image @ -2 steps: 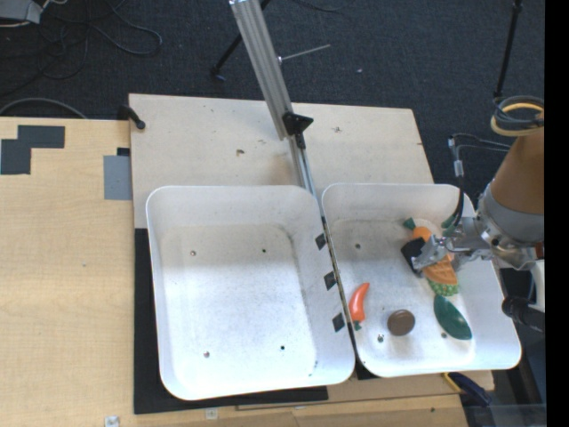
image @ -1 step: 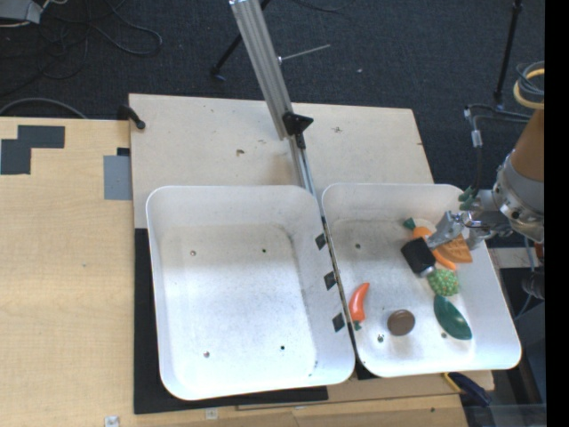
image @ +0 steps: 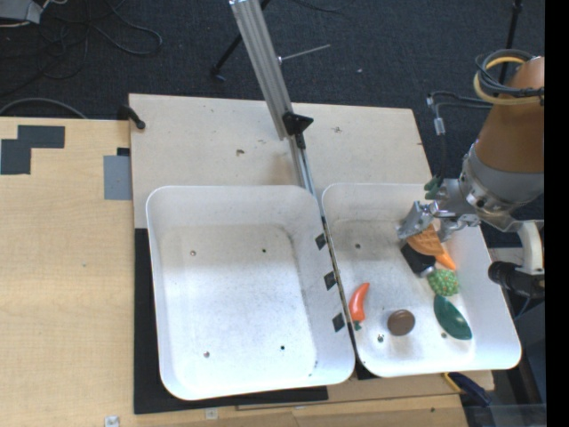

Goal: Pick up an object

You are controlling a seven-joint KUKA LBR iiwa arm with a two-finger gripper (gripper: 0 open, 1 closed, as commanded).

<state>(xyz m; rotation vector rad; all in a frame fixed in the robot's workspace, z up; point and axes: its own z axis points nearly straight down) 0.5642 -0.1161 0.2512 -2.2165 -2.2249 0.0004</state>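
I see the hand (image: pixel 425 227) low in the right bin (image: pixel 373 205) over an orange piece (image: pixel 430 242), though I cannot tell its grip

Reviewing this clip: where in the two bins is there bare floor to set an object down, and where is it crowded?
The left bin has bare floor wall to wall. In the right bin, the back-left part by the divider is free. Its front-right is crowded: gripper, orange piece, green floret, dark green spoon, brown disc, red pepper.
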